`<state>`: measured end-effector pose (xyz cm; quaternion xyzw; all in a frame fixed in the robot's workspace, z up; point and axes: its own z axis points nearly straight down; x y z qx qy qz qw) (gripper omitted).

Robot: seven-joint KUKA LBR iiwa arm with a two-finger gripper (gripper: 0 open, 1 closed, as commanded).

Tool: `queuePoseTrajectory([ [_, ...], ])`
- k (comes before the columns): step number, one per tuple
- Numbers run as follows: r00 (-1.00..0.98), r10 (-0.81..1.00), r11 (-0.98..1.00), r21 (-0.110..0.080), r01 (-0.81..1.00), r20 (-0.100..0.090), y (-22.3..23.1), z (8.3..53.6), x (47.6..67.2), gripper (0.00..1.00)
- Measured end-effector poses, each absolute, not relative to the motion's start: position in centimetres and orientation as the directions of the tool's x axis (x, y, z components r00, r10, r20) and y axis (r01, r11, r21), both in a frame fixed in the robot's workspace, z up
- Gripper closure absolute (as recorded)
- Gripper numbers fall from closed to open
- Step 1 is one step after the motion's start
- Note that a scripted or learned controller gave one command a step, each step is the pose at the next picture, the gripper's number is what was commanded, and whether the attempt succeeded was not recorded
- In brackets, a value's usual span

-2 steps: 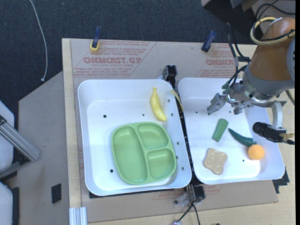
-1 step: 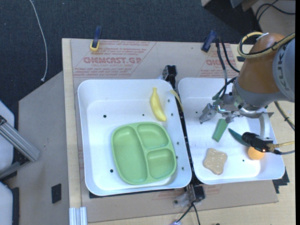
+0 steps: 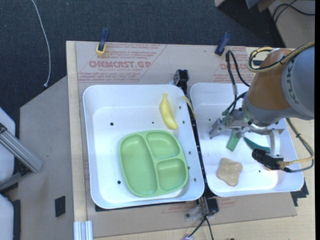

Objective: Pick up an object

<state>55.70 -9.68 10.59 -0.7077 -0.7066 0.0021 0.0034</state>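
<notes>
My gripper (image 3: 220, 128) hangs low over the right bin (image 3: 215, 91), near its left-centre, below the orange-banded wrist. Just right of and below it lies a small dark green block (image 3: 233, 142), close to the gripper; I cannot see whether they touch. A teal strip (image 3: 258, 145) pokes out from under the wrist further right. A tan, lumpy, bread-like piece (image 3: 229, 171) rests near the front of the same bin, apart from the gripper. In the left bin (image 3: 100, 134) a yellow banana (image 3: 168, 112) lies by the far right wall, and a green divided plate (image 3: 152, 162) sits toward the front.
The ridge between the two bins (image 3: 196, 144) runs just left of the gripper. A black clamp (image 3: 181, 77) sits at the far end of that ridge. Cables trail over the right bin's far and right sides.
</notes>
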Motion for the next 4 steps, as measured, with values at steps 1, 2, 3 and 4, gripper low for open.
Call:
queuePoseTrajectory([
  [1,0.001,1.0,-0.001,0.005,1.0,-0.002,-9.7,8.8,55.9,0.0],
  [2,0.001,1.0,-0.001,0.007,1.0,-0.002,-9.7,9.8,56.0,1.0],
  [3,-0.001,1.0,0.001,0.006,1.0,-0.001,-9.4,16.2,56.1,1.0],
  [4,0.001,1.0,-0.001,0.008,1.0,-0.002,-10.4,21.5,55.8,1.0],
])
